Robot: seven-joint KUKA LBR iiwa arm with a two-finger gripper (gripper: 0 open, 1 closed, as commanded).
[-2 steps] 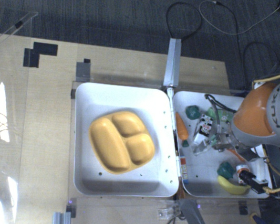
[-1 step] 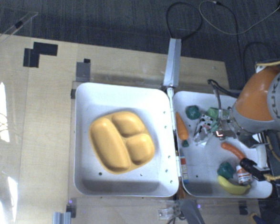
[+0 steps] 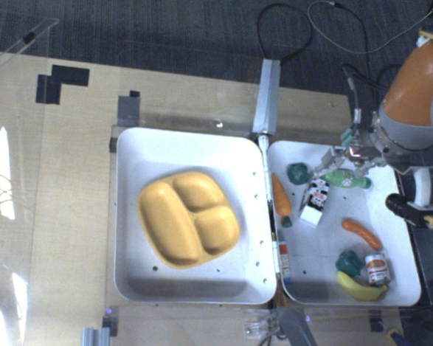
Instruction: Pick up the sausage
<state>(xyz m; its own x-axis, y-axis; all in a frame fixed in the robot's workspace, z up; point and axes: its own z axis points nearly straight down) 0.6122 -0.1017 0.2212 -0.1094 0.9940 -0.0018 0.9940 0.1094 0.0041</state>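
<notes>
Right bin [image 3: 408,289] taken as the landmark, items listed from the near edge of the view to the far edge. At the bin's near rim lies a yellow banana [image 3: 361,288], touching a dark green lump [image 3: 349,261] on its far side and a small can [image 3: 377,269] with a red and white label just beside it toward the arm's side. Farther in, near the middle of the bin, lies the sausage [image 3: 361,233], orange-red, slanted, flat on the bin floor and apart from the other items. Along the bin's left wall lies an orange carrot [image 3: 280,197], lengthwise, with a small green piece just beyond its near tip. Between the carrot and the sausage stands a small white carton [image 3: 315,201] with black patches. Farther still, toward the far left corner of the bin, sits a dark green rounded object [image 3: 298,173]. At the bin's far side hangs the pincer [image 3: 341,161], over a pale green object [image 3: 349,181] and well apart from the sausage; whether it is wide or narrow cannot be told, and nothing is seen held in it. Left of the right bin, sharing the divider, is the left bin [image 3: 124,273], holding a large yellow lobed object [image 3: 188,217]. Both bins rest on the pale wooden surface [image 3: 52,194].
</notes>
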